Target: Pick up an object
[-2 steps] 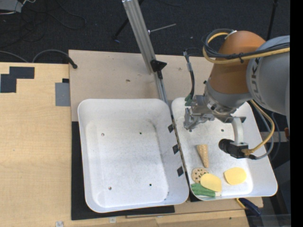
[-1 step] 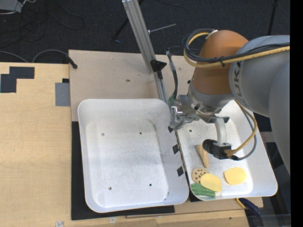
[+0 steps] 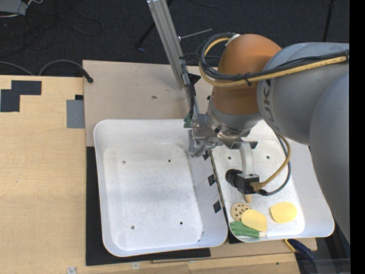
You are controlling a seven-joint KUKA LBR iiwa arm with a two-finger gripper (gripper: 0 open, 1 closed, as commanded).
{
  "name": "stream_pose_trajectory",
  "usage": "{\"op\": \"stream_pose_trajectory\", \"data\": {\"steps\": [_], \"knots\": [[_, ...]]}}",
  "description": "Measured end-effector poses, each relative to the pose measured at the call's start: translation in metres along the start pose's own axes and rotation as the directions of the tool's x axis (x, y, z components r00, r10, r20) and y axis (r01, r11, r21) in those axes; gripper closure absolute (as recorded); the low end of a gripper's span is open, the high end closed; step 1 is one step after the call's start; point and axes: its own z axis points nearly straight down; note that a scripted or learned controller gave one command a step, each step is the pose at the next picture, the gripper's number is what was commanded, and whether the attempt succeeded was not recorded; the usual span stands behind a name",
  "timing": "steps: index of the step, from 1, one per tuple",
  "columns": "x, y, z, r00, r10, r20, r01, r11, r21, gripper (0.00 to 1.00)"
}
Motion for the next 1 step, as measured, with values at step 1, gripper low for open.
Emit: {"op": "stream_pose_trajectory", "data": {"steps": [1], "knots": [[-0.0024, 0.0001, 0.0003, 1.000, 0.005, 0.002, -0.005, 1.000, 0.000, 0.00]]}}
